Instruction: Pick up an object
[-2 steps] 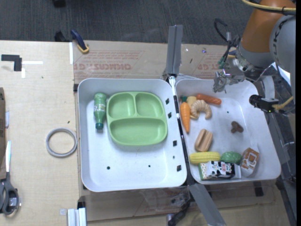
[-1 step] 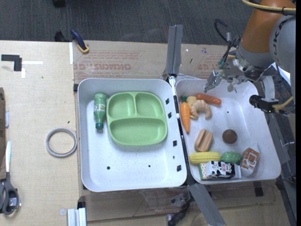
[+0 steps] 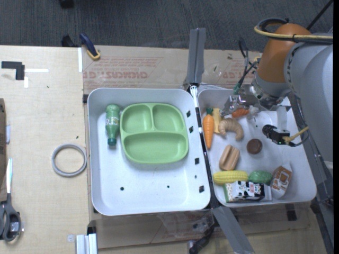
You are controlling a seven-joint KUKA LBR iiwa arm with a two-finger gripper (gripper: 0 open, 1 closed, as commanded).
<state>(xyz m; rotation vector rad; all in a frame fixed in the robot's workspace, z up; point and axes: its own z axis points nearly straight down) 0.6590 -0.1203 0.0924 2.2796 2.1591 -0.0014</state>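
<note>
My gripper (image 3: 234,106) hangs low over the far part of the right bin (image 3: 296,168). A small orange-red thing (image 3: 241,111) lies right under it, partly hidden. Just in front lie a tan croissant-shaped piece (image 3: 233,127) and an orange carrot (image 3: 208,129) with a yellow piece (image 3: 216,118) beside it. Further forward are a brown round piece (image 3: 255,146), a hot dog bun (image 3: 229,157), a yellow corn cob (image 3: 230,177), a green vegetable (image 3: 260,177), a black-and-white carton (image 3: 245,190) and an orange-brown packet (image 3: 280,180).
The left bin (image 3: 143,192) holds a green divided plate (image 3: 154,133) and a green bottle (image 3: 112,123) along its left side. On the bench to the left lie a grey ring (image 3: 69,160) and scissors (image 3: 9,218). A grey divider post (image 3: 195,57) stands between the bins at the back.
</note>
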